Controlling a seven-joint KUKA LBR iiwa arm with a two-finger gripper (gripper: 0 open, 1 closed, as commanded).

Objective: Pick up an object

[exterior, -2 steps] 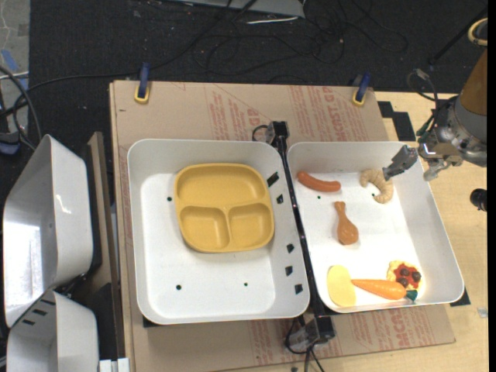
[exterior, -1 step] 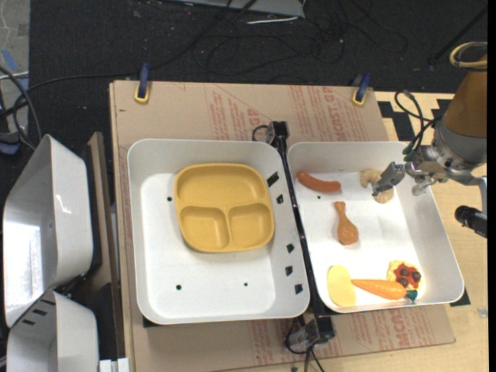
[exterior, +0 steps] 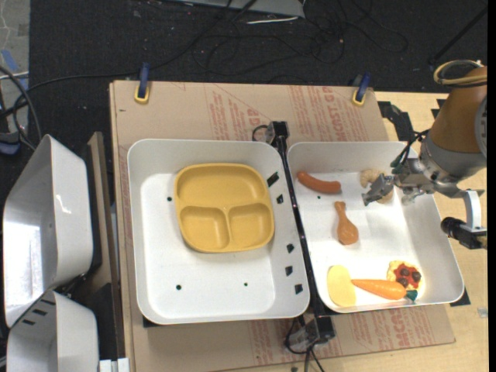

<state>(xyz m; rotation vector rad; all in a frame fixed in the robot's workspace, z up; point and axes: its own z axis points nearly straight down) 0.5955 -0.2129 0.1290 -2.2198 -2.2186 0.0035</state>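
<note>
The right bin (exterior: pixel 422 235) holds several toy foods. A reddish sausage (exterior: pixel 318 183) lies at its back left, and a brown drumstick (exterior: pixel 346 224) sits in the middle. Along the front edge are a pale yellow disc (exterior: pixel 339 285), an orange carrot (exterior: pixel 379 288) and a small red-and-yellow piece (exterior: pixel 406 273). A small beige lump (exterior: pixel 370 177) rests near the back wall. My gripper (exterior: pixel 379 190) hangs low over the bin's back right, right beside that lump. Nothing shows held in it.
In the left bin (exterior: pixel 142 231) lies a yellow divided plate (exterior: pixel 225 208). A black divider strip (exterior: pixel 290 208) runs between the bins. The arm's grey wrist and orange band (exterior: pixel 457 122) lean over the right bin's far right corner. White tubs (exterior: pixel 43 223) stand left of the bench.
</note>
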